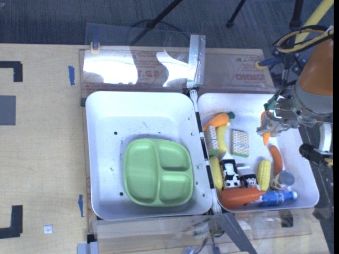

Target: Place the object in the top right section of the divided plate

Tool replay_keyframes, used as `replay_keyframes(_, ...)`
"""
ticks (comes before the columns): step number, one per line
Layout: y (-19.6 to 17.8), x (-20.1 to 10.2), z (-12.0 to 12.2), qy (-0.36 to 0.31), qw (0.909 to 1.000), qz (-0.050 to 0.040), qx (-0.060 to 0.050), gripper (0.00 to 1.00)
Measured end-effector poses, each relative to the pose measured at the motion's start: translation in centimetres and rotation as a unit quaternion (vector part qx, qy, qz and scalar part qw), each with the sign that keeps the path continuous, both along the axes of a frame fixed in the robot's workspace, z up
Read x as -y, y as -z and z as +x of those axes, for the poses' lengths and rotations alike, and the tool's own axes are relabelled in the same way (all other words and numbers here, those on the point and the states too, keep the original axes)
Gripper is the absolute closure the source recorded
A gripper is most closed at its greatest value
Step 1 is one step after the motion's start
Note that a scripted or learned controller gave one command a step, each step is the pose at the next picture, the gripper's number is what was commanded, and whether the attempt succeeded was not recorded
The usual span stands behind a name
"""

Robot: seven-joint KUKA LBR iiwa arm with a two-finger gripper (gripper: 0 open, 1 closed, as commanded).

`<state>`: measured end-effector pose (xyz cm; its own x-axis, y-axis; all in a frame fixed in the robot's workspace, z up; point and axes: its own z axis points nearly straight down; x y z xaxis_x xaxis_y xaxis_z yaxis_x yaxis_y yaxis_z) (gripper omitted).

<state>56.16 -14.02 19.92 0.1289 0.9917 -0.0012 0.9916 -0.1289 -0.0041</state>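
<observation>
On the left side of the bench, the left white bin (100, 142) holds a pale green divided plate (158, 171), lying flat with one long section on its left and two smaller sections on its right. All three sections show bare green.

Beside it, touching along the middle rim, the right white bin (307, 194) carries a jumble of toy food: a carrot (218, 120) near the top left, a small patterned packet (240, 142) below it, a black and white piece (230, 174), a corn cob (263, 172), a yellow banana (216, 177) along the left wall, an orange-red sausage shape (276, 160), a larger orange-red item (241, 196) at the bottom, and a blue bottle (276, 197) lying on its side next to it.

The arm (318, 78) reaches in from the right, and the gripper (271, 121) hangs over the upper right part of the right bin, well apart from the plate. A small orange and green thing (266, 137) shows right at its tip, perhaps pinched between the fingers, though the view is too blurred there to tell whether the fingers are closed on it or how wide they stand.
</observation>
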Motion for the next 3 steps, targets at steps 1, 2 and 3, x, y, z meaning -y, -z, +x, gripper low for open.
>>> replay_keyframes(1, 7.6, -4.6, -2.44, -0.108, 0.9941, 0.0016, -0.001, 1.0)
replay_keyframes(2, 7.49, -4.5, -2.32, -0.108, 0.9941, 0.0002, 0.001, 0.0)
replay_keyframes(3, 7.49, -4.5, -2.32, -0.108, 0.9941, 0.0002, 0.001, 0.0)
